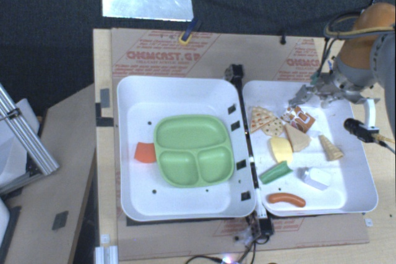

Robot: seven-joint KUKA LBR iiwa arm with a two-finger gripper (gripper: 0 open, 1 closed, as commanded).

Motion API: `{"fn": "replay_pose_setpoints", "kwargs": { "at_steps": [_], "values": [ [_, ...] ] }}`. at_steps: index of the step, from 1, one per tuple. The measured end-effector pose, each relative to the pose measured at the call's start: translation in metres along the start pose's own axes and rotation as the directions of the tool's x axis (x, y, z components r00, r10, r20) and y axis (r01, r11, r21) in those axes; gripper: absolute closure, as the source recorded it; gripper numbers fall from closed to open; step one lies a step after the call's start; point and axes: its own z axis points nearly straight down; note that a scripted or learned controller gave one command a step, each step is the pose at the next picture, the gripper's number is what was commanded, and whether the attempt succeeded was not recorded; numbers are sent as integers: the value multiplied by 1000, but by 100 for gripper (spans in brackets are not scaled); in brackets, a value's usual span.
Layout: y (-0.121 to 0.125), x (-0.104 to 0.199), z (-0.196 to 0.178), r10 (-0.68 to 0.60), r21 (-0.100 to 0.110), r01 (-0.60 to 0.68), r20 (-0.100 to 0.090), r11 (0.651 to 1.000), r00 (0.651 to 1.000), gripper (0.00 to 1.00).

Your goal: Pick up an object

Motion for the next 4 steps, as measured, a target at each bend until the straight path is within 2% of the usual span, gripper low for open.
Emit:
{"fn": "replay_pose_setpoints", "kwargs": {
  "at_steps": [1, 2, 3, 4],
  "values": [
    [3, 1, -11, -2, -10, 2, -1, 1000, 1000, 100],
    [-1, 0, -75, 2, 10, -2, -1, 1000, 1000, 100],
    [2, -1, -121, 1, 11, -1, -2, 1000, 1000, 100],
    [-32, 44, -131, 0, 17, 1, -4, 1000, 1000, 100]
  ]
}}
